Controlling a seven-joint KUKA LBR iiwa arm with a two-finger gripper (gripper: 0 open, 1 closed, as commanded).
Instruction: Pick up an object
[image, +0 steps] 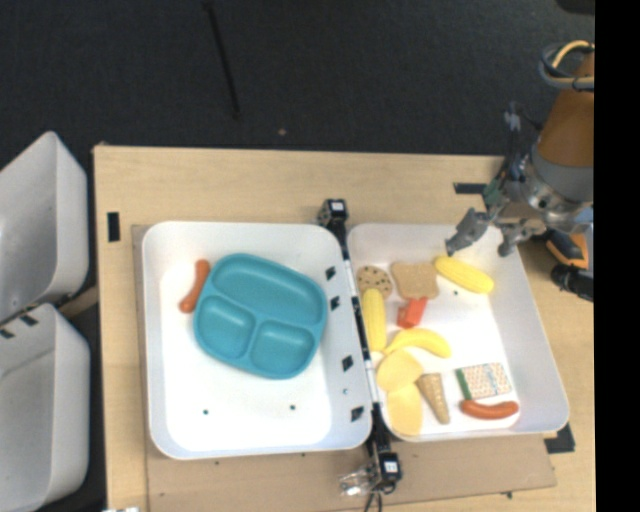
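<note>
In the camera view you see the hand hanging over the far edge of the right bin. Its two fingers stand apart and nothing is between them, so it is released and carries nothing. I judge it is held above the bin like this to come down onto one of the toys.

The nearest thing to pick is a yellow lemon-like piece, lying just below the hand. A little further from the hand lie one toast slice, one cookie, one small red piece, one corn cob and one banana. Well apart from the hand, at the near end of that bin, you can count two pale yellow slices, one ice cream cone, one patterned cracker and one red sausage. They lie loose and crowded, some touching, probably just dropped in.

Far from the hand, across the divider, the left bin holds one blue divided plate and one orange sausage beside it. Both bins rest on the desk.
</note>
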